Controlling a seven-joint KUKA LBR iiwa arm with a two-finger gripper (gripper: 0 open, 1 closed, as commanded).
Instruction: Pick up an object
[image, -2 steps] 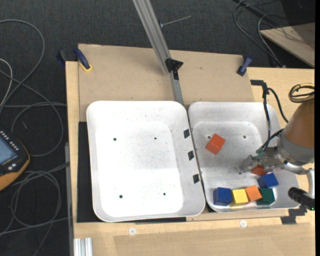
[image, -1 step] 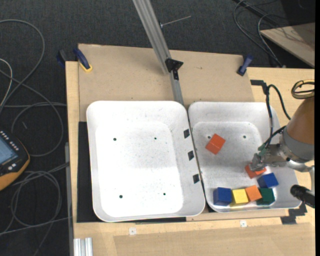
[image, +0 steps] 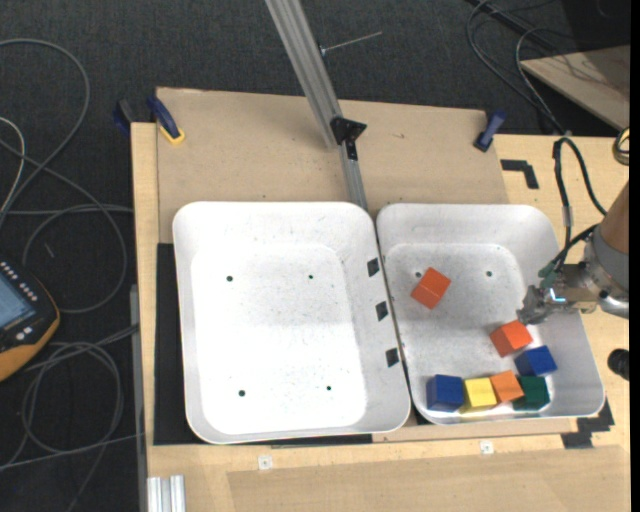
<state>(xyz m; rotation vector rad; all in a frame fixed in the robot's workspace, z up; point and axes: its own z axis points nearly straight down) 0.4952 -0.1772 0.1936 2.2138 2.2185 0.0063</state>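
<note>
In the right bin (image: 470, 225) an orange block (image: 431, 287) lies alone near the middle. A second orange block (image: 511, 337) sits toward the right wall with a blue block (image: 538, 360) just below it. Along the front wall stand a blue block (image: 445, 391), a yellow block (image: 480, 392), an orange block (image: 507, 385) and a green block (image: 534, 393) in a row. My gripper (image: 535, 304) hangs low at the bin's right side, just above and right of the second orange block. Nothing shows held in it.
The left bin (image: 280, 220) lies beside the right one, with black clips (image: 381, 310) along the shared wall. A slanted metal pole (image: 320, 90) rises from behind the bins. Cables and a handheld pendant (image: 20, 315) lie on the floor at left.
</note>
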